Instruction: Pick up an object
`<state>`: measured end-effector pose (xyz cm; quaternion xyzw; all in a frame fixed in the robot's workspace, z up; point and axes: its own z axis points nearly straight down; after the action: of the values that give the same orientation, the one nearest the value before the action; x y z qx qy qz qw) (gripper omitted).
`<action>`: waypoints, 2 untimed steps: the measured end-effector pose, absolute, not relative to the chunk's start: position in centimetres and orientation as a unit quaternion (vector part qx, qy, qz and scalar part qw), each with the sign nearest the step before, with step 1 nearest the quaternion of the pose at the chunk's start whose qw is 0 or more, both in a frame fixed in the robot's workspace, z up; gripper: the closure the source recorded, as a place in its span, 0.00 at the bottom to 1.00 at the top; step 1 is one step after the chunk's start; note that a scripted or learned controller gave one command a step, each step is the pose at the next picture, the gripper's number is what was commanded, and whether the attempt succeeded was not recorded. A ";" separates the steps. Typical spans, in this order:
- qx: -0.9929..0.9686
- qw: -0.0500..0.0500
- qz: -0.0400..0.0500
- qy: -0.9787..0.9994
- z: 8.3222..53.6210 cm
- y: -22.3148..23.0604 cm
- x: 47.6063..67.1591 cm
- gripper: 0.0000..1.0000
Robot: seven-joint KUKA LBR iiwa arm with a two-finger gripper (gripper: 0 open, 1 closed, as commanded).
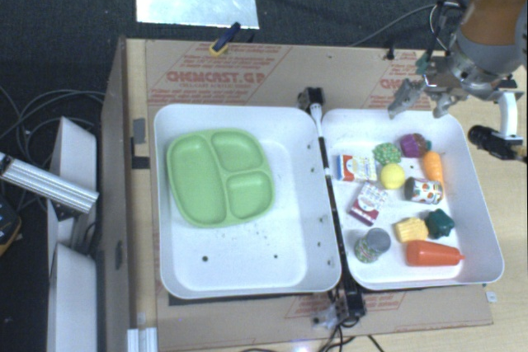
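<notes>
Dark carpet surrounds the table, where two white bins sit side by side. Fingers (425, 97) hang apart, gripping nothing, over the right bin (478, 177) back rim, likely poised for descent; the purple toy (412, 145), closest candidate, lies just below them.

Both white bins, the left bin (206, 264) and the right bin (478, 202), look like smooth plastic with a soft shine. The green divided plate (220, 177) is matt plastic. Under the bins lies brown cardboard (247, 74) with red print, dull and flat. The orange carrot (431, 254) looks glossy plastic. The gripper (423, 101) is bare grey metal.
</notes>
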<state>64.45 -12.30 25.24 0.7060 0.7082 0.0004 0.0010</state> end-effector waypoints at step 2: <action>0.706 0.004 0.002 0.708 10.7 -15.1 64.9 0.00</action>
<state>64.95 -15.11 10.75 0.7059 0.7083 0.0019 0.0037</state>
